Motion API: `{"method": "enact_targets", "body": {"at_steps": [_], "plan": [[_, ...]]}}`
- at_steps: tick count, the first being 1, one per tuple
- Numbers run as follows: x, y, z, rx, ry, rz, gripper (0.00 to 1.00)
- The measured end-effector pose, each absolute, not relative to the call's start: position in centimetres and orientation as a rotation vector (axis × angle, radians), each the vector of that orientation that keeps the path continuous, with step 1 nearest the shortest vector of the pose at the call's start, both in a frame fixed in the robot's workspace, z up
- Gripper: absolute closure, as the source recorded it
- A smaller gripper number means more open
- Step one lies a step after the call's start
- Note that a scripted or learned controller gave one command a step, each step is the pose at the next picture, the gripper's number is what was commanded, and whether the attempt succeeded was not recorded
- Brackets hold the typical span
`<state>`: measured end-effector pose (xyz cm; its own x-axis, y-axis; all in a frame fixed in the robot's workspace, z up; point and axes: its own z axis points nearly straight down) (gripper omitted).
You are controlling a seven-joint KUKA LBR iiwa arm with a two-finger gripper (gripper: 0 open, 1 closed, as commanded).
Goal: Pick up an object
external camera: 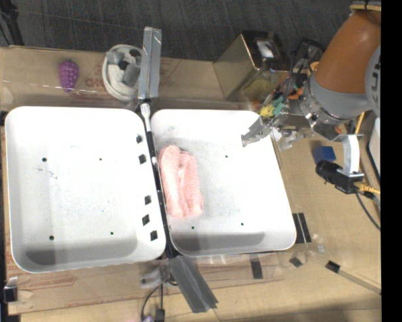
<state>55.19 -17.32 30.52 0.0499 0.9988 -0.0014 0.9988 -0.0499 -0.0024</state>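
Gripper [254, 131] hung over upper right corner of right bin [268, 206], nothing seen between fingers; whether open or closed could not be told. Pink object [181, 182] lay in right bin along left wall, well apart from gripper. Left bin [26, 180] beside it. Purple item [68, 74] on bench behind left bin.

A brown bench top [46, 79] carried two shallow white bins [73, 180] side by side, divided by a grey rail [150, 52]. Beyond the bench lay dark grey carpeted floor [187, 9]. A purple grape-like bunch [68, 74] and a coil of white cord [122, 71] rested behind the left bin, a brass-coloured box [247, 62] behind the right. Lighting was even.
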Motion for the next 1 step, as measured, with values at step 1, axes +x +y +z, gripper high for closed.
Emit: {"method": "enact_targets", "body": {"at_steps": [1], "plan": [[54.74, -13.66, 16.61, -2.342, -2.086, 0.008, 0.00]]}}
